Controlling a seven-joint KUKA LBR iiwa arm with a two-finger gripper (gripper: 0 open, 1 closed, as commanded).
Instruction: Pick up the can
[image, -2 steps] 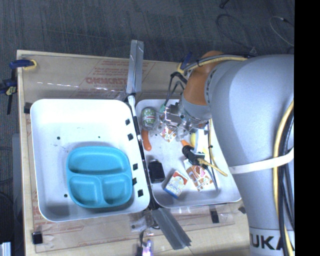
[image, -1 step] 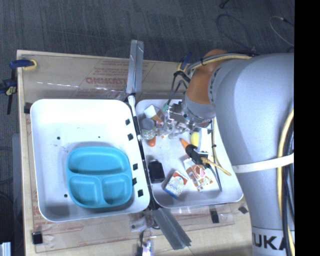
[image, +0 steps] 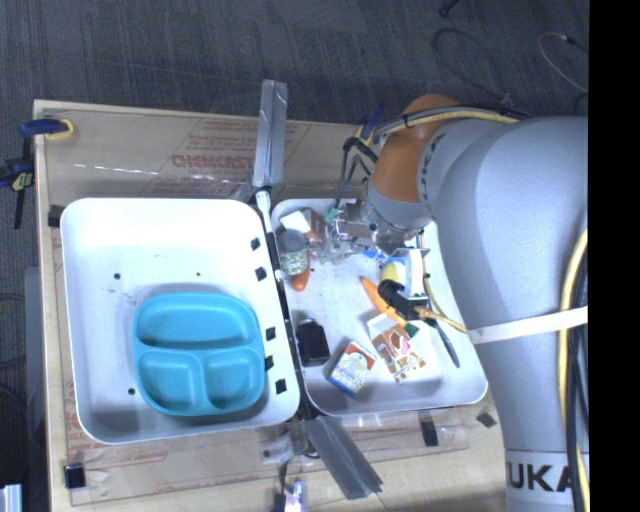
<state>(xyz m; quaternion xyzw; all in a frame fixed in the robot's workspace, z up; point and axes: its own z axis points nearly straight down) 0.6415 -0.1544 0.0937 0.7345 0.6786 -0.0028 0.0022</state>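
The can (image: 293, 254) stands against the left wall of the right bin (image: 440, 395), near its back corner; it has a grey lid and a greenish label. My gripper (image: 338, 228) hangs low over the back of that bin, just right of the can, below the orange wrist band (image: 400, 170). A small gap of white bin floor separates the gripper from the can. Nothing can be made out in its grasp.
In the right bin lie an orange carrot-like piece (image: 374, 292), a yellow item (image: 393, 272), a black block (image: 312, 342), a small blue carton (image: 350, 368) and a printed packet (image: 398, 350). A blue divided tray (image: 198, 350) sits in the left bin (image: 100, 260).
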